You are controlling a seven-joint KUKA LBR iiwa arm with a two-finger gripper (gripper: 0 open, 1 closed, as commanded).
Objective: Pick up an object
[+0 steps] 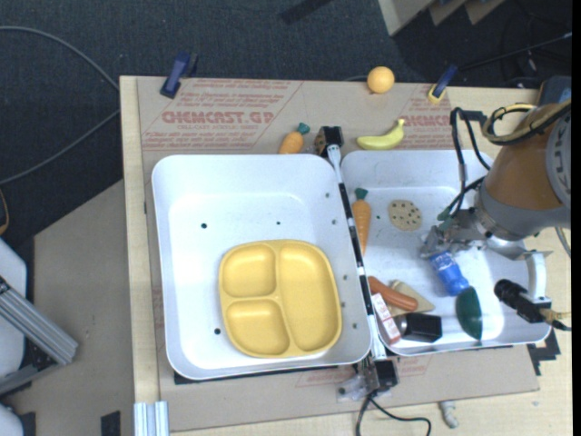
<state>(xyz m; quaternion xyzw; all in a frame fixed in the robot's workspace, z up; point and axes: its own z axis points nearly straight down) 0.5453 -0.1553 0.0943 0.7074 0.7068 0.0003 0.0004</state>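
My gripper (442,242) hangs low in the right bin (427,166), near its middle, on the arm that comes in from the right. Just below it and touching or nearly touching lies a small blue bottle (447,273). A dark green object (469,311) lies right of the bottle's lower end. A round speckled cookie (404,213) sits to the gripper's upper left. Along the bin's left wall lies a carrot (361,218). Toward the front left are a sausage (392,292) and a black and red packet (410,325).
The left bin (218,189) bears a yellow divided plate (279,296). Behind the bins, on the bench, lie a banana (381,137), an orange ball (381,80) and a small orange toy (292,142). Cables (467,143) loop above the arm's wrist.
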